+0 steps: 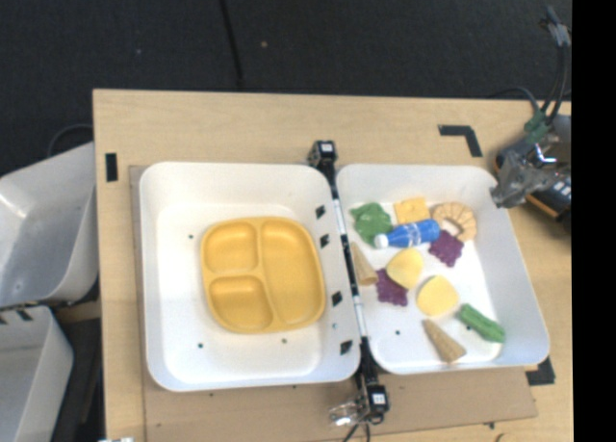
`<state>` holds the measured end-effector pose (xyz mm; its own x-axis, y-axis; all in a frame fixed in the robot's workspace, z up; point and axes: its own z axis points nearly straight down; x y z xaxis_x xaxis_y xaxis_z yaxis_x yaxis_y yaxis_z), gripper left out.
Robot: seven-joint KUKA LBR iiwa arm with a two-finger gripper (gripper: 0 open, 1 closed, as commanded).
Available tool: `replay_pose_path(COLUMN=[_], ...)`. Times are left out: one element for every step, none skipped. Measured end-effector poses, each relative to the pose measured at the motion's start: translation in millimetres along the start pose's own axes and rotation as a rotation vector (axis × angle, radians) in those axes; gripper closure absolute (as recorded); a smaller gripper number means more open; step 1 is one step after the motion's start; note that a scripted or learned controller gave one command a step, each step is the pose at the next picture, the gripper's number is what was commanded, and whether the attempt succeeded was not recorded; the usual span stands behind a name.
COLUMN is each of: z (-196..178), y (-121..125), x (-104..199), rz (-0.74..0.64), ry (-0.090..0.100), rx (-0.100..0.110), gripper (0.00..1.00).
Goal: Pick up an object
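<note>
Looking down on the bench, I see the gripper (510, 180) at the far right, just at the outer rim of the right bin (525, 276). I cannot tell how its fingers stand, and nothing shows between them. The toy foods are crowded together in this bin: a blue bottle (408, 234) lies touching a green leafy piece (370, 221), with purple grapes (446, 249) and a yellow lemon (437, 296) near. I think the danger is this crowding: the fingers may strike a neighbour and push the target away. The left bin (173, 334) holds a yellow divided plate (262, 273).
</note>
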<state>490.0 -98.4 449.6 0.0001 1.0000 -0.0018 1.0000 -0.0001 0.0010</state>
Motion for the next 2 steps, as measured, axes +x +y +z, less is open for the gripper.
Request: replay_pose_path(z=[13.1, 32.5], y=[-0.1, -0.3], x=[-25.7, -58.6], rz=[-0.001, 0.000], ry=[0.000, 0.000], rx=[0.000, 0.000], gripper=[1.00, 1.00])
